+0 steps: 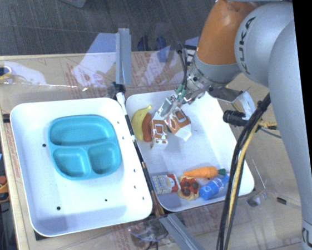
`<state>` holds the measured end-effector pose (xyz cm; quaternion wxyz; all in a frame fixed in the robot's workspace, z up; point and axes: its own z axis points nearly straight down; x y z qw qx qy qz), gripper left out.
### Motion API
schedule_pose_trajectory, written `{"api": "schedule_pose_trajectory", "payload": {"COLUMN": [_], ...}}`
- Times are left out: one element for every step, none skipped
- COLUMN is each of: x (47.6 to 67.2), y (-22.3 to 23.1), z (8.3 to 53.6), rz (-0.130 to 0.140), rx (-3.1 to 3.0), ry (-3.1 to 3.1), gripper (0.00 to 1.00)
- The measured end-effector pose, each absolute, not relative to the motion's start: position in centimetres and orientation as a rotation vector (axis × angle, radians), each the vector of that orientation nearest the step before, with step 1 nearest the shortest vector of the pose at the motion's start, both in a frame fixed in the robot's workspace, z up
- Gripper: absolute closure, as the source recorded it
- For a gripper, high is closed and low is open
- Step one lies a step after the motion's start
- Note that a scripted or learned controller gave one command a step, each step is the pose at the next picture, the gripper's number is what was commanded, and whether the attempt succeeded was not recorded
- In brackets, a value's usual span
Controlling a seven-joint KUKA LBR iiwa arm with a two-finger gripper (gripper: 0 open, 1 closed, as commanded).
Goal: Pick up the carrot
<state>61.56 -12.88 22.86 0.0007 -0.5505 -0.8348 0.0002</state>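
I see the arm (pixel 259 48) reaching in from the right over the far end of the right bin (pixel 224 136). The claw (pixel 172 106) sits low above the far-left part of that bin, right over two small cartons: a white-and-brown carton (pixel 159 132) and a brown carton (pixel 179 122) just beside it. The metal tips look close to or touching the cartons, but I cannot tell whether the claw is open or closed, too cluttered there. I see nothing clearly held.

The carrot (pixel 202 173) lies on its side at the near end of the right bin, well apart from the claw. Its green end points right, near the bin's right wall. Just below it is a blue bottle (pixel 212 188), touching or nearly so. To the left of that is a round red toy (pixel 188 187) and a small white-and-red packet (pixel 164 183).

A banana (pixel 140 123) lies by the right bin's left wall, just beside the cartons.

The left bin (pixel 33 180) holds a blue divided tray (pixel 85 145). Both bins sit side by side on the tabletop (pixel 55 77).
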Motion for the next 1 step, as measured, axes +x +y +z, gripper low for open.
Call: {"api": "schedule_pose_trajectory", "payload": {"x": [61.54], "y": [-12.92], "z": [22.84], "rz": [0.002], "rx": [-1.729], "ry": [-2.621], "gripper": [0.00]}}
